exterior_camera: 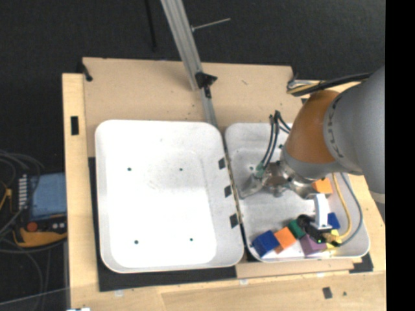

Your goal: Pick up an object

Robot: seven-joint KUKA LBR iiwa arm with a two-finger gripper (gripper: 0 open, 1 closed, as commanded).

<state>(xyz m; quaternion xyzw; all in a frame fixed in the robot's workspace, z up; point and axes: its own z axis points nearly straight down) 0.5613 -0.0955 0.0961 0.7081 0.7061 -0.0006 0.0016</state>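
Note:
My gripper [253,184] hangs low over the left-middle of the right bin [249,141], close to the wall between the two bins. The grey arm with its orange band [311,138] covers the bin's right half. Several small things lie along the bin's near edge: a blue block [264,243], an orange block [284,237], a green piece [296,228] and a purple block [313,244]. A second blue piece [333,220] and an orange piece [323,186] lie at the right, beside the wrist. None of them is between the fingers as far as I can see.
The left bin [162,193] stands beside the right one, its floor bare white. A slanted metal pole [185,37] rises behind the bins. The wooden bench [149,86] extends around both bins.

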